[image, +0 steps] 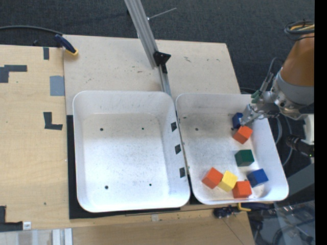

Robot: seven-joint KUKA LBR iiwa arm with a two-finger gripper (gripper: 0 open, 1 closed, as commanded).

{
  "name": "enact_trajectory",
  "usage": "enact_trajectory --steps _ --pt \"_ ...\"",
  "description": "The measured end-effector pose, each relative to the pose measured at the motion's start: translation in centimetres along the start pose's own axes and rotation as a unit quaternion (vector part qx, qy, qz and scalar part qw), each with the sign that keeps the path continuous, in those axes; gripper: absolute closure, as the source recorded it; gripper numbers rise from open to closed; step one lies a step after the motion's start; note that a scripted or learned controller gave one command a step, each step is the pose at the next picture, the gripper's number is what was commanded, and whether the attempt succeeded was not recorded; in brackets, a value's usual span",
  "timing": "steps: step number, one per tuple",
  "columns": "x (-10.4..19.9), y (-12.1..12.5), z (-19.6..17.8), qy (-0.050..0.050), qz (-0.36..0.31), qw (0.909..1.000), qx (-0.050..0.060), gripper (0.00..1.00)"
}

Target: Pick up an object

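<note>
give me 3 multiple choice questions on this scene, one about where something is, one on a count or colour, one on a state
1. Where do the blocks lie?
A. in the left bin
B. in the right bin
C. on the wooden bench

2. How many orange blocks are there?
A. one
B. three
C. five

3. How does the tool stand?
A. over the right bin's upper right corner, by an orange block
B. parked above the left bin
C. low over the yellow block

Answers:
1 B: every block lies within the right bin, and none in the left bin.
2 B: one orange block sits by the tool, and two more flank the yellow block.
3 A: the tool is at that corner, just above the upper orange block.
</note>
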State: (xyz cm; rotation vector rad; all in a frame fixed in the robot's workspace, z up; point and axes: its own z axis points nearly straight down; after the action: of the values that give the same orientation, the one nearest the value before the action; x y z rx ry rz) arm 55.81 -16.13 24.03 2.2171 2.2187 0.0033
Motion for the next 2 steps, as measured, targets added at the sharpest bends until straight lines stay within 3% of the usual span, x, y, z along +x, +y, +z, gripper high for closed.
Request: enact_trajectory --steps 1,2 --pt "0.0 0.1 -5.3 0.000 0.000 1.0000 0.000 1.00" --pt "4.5 0.9 -5.0 0.001 -0.002 1.0000 0.003 1.00"
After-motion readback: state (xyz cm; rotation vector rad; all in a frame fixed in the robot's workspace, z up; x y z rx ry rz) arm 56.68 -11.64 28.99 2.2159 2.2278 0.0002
